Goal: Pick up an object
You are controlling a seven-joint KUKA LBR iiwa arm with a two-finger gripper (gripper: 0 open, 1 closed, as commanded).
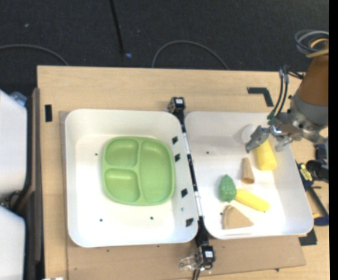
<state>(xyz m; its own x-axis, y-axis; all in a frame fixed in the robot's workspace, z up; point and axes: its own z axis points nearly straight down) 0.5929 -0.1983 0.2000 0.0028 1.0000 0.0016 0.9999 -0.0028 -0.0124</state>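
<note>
Desk [128,86]: plain wood, carrying both bins side by side
Left bin [81,226]: white, with a green divided plate [138,170] lying flat in the middle
Right bin [215,127]: white, all the small stuff sits here
Arm [314,86]: reaches in from the right
Tool [268,137]: fingers spread, gripping nothing, hanging right above the upper yellow block [266,156]
Wedge [236,218]: tan, front of the right bin
Lower yellow block [252,200]: just above the wedge
Green lump [227,187]: left of it
Cone [247,171]: tan, beside the upper yellow block
</note>
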